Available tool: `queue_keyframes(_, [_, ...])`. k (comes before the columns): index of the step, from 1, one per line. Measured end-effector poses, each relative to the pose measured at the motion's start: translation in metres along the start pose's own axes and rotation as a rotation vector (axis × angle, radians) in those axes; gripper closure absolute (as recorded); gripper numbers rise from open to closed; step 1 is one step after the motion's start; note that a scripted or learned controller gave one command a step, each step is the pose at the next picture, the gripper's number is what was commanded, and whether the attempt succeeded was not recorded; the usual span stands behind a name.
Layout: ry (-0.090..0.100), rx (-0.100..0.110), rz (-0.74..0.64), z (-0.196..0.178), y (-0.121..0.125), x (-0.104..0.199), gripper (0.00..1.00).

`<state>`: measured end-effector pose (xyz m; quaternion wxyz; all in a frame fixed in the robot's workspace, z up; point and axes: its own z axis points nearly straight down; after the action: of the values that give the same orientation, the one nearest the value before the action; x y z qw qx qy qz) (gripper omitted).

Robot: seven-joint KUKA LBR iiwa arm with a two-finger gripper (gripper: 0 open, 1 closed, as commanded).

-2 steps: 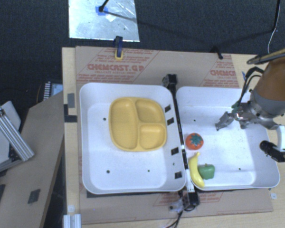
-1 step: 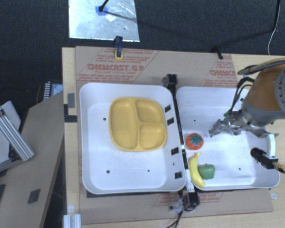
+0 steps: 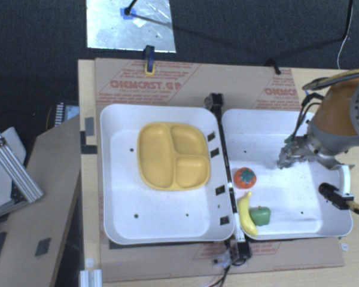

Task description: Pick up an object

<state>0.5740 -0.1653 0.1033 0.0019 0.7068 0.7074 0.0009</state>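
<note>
Two white bins (image 3: 116,220) sit side by side on the bench (image 3: 185,79). One yellow divided plate (image 3: 170,155) lies in the left bin. Three toy foods lie in the right bin: one tomato (image 3: 245,177), one banana (image 3: 246,216) and one green pepper (image 3: 261,215).

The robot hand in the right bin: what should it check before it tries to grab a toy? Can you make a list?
1. Gripper is over the right bin: ok.
2. Something held already: cannot tell, too blurry.
3. Toys are within the same bin, tomato, banana and green toy: ok.
4. Tomato stands apart from the others: ok.
5. Banana and green toy touch, harder to pick singly: not ok.
6. Gripper is right above a toy: not ok, it sits to the tomato's right.
</note>
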Motion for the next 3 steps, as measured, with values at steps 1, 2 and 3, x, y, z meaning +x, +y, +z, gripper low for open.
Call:
queue_keyframes(1, [-0.001,-0.003,-0.003,-0.062,0.005,-0.006,1.0])
queue_keyframes(2, [-0.001,-0.004,-0.005,-0.117,0.008,-0.006,1.0])
queue_keyframes(3, [0.0,0.001,-0.005,-0.116,0.009,-0.006,1.0])
